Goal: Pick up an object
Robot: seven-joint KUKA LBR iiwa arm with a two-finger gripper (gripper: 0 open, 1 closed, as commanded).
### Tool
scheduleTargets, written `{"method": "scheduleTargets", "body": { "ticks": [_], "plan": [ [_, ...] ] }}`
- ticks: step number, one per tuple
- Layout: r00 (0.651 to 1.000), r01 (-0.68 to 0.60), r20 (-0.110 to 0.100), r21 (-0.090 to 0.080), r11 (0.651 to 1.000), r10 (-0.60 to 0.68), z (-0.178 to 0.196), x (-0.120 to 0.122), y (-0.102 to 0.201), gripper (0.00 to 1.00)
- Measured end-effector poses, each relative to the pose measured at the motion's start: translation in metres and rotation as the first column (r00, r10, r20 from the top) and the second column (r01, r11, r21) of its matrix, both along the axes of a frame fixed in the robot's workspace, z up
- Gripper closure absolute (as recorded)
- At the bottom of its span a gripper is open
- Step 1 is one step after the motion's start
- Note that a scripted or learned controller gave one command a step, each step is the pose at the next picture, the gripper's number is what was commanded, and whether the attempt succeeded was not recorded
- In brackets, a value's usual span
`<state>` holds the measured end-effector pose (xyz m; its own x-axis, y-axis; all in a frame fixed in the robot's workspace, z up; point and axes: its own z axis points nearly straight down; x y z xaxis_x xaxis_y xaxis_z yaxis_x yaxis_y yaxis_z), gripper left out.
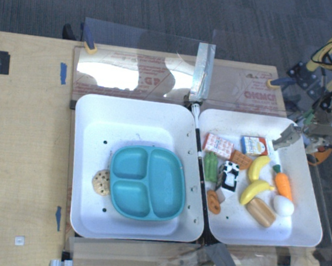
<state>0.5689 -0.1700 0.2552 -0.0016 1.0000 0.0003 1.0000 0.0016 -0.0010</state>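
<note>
One gripper [288, 136] | above right bin's [306, 233] upper right rim | finger spread unreadable | nothing visibly held

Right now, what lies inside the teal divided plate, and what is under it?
The teal divided plate shows nothing in its three compartments. A cookie lies at its left edge, perhaps partly under it. The rest beneath is covered.
</note>
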Motion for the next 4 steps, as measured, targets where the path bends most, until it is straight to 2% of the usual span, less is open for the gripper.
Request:
{"method": "scheduleTargets", "body": {
  "ticks": [1,2,3,4],
  "plan": [
    [0.994,-0.108,-0.007,0.002,0.994,0.108,-0.101,-0.028,-0.022,0.00],
    [0.994,-0.110,0.006,-0.003,0.994,0.110,-0.086,-0.024,-0.021,1.00],
    [0.994,-0.110,0.005,-0.002,0.994,0.110,-0.087,-0.025,-0.021,0.00],
    [0.992,-0.123,0.006,-0.001,0.992,0.123,-0.159,-0.014,-0.034,0.00]
  ]
}}
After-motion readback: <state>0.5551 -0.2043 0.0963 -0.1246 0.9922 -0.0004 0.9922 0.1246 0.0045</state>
